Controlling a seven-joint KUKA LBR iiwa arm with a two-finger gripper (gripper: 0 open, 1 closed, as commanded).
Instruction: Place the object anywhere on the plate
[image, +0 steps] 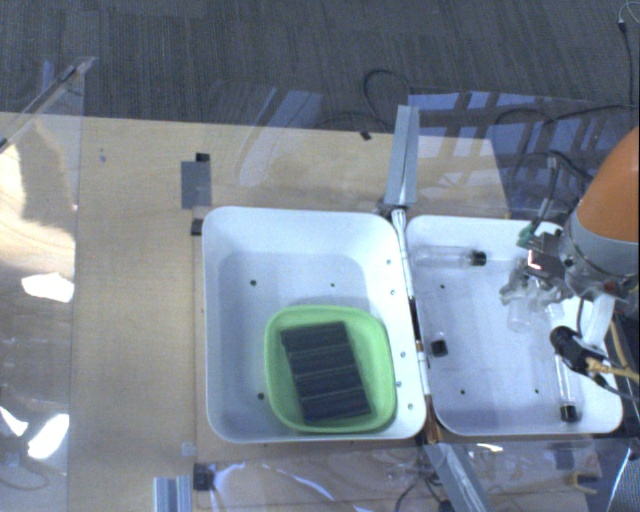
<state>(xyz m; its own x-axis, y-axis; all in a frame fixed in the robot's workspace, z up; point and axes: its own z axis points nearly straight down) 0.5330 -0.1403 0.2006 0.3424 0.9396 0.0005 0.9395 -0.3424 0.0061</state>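
So the green plate (326, 371) sits in the left bin (230, 300) with a dark ridged block (323, 372) lying on it, looking stiff and light, maybe foam or rubber. If that's the object, it's already where it belongs. In the right bin (470, 390) there are clear tube-like things: one near the top wall (447, 259) with a dark cap, another along the right side (564, 385). Those look slick, light, probably hard plastic, so I'd grab across the middle of the barrel, not the ends. My gripper (530, 290) hangs over the right bin's upper right area, and I can't tell how it's set since everything there is transparent and blurry.
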